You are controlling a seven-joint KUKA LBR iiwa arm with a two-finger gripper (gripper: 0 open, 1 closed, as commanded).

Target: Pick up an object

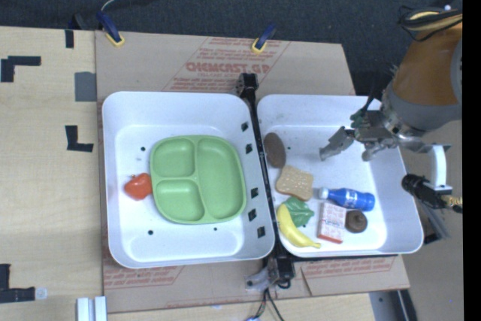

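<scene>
Looking down from the fixed camera, you see the gripper (353,144) poised over the upper part of the right bin (398,184), its two fingers spread wide with nothing between them. Your candidates lie below and to its left in that bin: a slice of bread (294,182), a brown oval piece (274,149) near the divider, a blue bottle (350,198) lying on its side, a small carton (331,222), a dark doughnut (356,221) touching the carton, and a banana (293,229) against a green leafy item (301,211). The left bin (120,124) holds a green divided plate (198,178) with a tomato (137,186) beside it. Judging from the layout, you do best to choose the bottle: it sits fairly apart. Straddle its narrow width, descend squarely, and close only once both fingers flank it.
</scene>
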